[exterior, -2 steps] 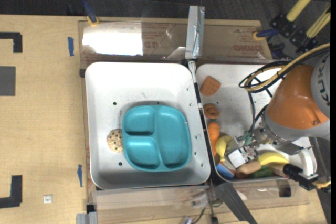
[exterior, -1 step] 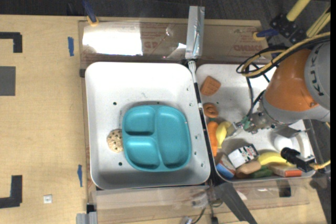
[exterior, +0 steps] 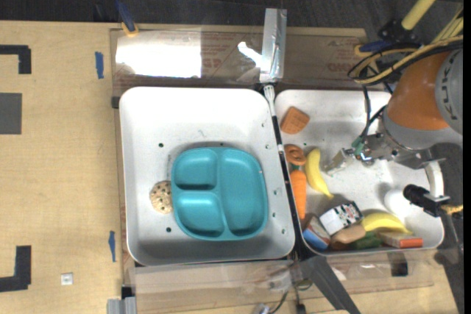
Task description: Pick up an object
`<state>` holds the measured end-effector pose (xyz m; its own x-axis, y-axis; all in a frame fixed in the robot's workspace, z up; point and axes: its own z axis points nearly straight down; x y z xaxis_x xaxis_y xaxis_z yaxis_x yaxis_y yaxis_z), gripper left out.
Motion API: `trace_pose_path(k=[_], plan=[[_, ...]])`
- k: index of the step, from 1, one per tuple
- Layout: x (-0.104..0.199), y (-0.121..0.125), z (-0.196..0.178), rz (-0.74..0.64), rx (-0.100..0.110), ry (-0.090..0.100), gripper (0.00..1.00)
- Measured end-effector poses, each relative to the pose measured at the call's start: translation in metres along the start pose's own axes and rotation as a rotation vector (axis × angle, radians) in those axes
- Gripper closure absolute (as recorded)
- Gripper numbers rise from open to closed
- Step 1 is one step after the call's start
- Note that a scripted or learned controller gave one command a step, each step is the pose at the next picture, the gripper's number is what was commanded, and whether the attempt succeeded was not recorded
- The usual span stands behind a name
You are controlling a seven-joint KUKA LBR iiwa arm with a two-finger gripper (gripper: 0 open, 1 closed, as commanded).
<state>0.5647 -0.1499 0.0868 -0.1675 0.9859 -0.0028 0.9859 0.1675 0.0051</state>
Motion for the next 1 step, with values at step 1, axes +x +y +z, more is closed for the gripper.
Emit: trace_pose_path(k=[1], plan=[[0.0593,-0.0486,-0.0014,-0.137,-0.001,0.002,0.0]])
